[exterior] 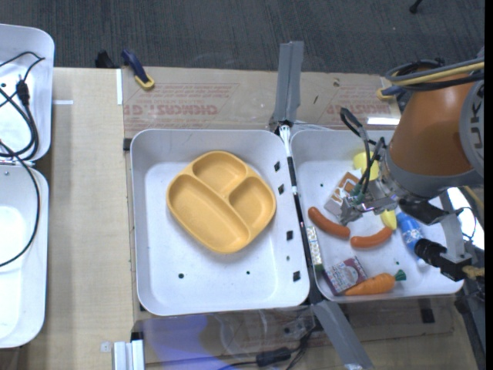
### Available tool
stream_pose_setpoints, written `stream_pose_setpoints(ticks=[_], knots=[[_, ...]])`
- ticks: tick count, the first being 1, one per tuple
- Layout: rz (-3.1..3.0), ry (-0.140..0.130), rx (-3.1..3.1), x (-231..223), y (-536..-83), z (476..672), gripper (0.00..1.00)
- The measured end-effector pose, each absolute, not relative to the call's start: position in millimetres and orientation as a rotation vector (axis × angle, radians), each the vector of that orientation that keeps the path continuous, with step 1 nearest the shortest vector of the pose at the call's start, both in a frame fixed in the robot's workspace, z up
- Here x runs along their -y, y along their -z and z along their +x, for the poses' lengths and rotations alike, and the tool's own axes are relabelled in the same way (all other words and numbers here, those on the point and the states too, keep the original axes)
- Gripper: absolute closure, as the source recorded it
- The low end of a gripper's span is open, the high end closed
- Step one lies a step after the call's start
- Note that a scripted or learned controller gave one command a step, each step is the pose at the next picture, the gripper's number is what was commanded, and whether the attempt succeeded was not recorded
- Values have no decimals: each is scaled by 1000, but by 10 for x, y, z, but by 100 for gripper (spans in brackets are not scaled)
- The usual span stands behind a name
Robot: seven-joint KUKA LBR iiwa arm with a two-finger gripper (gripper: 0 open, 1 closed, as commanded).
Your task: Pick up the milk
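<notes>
The milk looks like a small white and brown carton lying in the right bin, near its middle. My gripper hangs low over the carton's right end and hides part of it. Whether it touches the carton cannot be made out. The grey arm with its orange band comes in from the right and covers the bin's far right side.
Around the carton lie two sausages, a carrot, a flat packet, a blue bottle and yellow pieces. The left bin holds a yellow divided plate.
</notes>
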State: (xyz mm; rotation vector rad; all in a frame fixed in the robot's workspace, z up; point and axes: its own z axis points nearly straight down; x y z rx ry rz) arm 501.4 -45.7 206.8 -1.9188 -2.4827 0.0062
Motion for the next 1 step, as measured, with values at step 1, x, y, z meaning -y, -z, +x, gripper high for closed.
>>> stream_pose_setpoints(ticks=[1], knots=[[-1879, -7, 2514, 556, -2552, 5646, 100]])
